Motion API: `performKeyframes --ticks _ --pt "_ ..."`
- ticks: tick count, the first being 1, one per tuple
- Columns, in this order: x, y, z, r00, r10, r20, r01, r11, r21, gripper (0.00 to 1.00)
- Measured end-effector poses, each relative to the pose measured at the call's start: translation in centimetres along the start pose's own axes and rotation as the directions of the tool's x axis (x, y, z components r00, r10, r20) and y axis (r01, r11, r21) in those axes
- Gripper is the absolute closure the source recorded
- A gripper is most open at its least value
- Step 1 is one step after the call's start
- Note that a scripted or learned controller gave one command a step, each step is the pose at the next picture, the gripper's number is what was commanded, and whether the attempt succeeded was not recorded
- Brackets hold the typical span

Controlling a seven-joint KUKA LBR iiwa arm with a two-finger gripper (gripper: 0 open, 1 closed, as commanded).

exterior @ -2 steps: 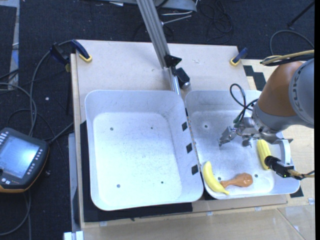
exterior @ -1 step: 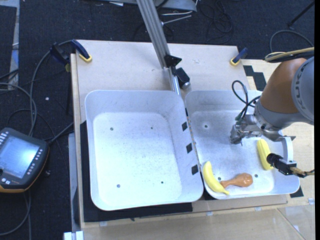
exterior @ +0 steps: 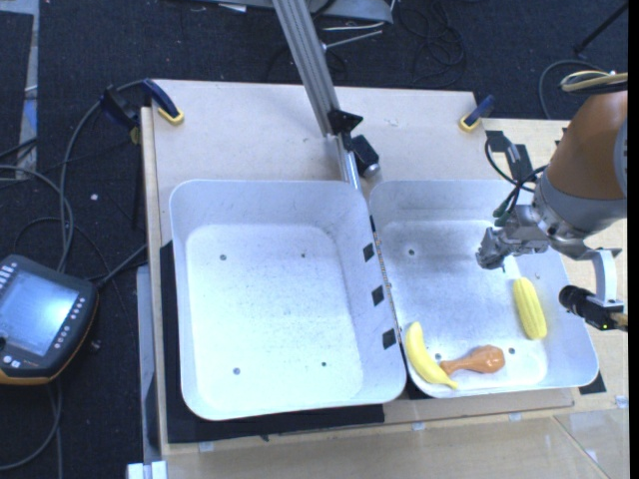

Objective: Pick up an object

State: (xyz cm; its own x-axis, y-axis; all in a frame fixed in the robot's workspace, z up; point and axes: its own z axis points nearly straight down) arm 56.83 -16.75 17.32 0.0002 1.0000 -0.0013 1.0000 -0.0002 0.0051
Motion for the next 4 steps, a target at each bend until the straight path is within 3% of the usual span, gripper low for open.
performKeyframes --ticks 2,4 --pt "-0.3 0.2 -7.7 1.000 -0.001 -0.001 0.001 1.000 0.002 1.00" --pt "9.1 -1.7 -7.2 1.000 -0.004 -0.002 0.004 1.000 0.005 1.00"
